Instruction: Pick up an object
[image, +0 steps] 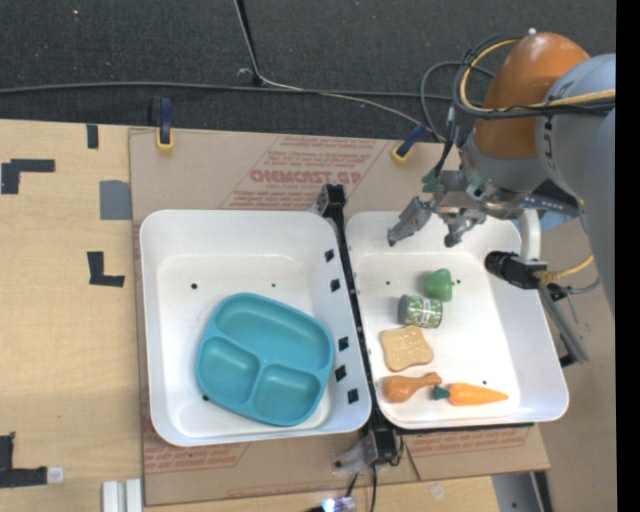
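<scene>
Pincer (432, 225) released, hovering over the right white bin's (520, 395) twelve o'clock rim.
Small green-labelled cylindrical can (420, 311) lies mid-bin at six o'clock from it; probably light, stiff, rollable—grip across its sides.

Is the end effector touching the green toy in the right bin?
Apart. The camera view shows the open end effector above the bin's far edge, with bare white bin floor between it and the green toy.

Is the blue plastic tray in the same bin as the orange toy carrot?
No, the blue plastic divided tray lies in the left white bin, the orange toy carrot in the right.
</scene>
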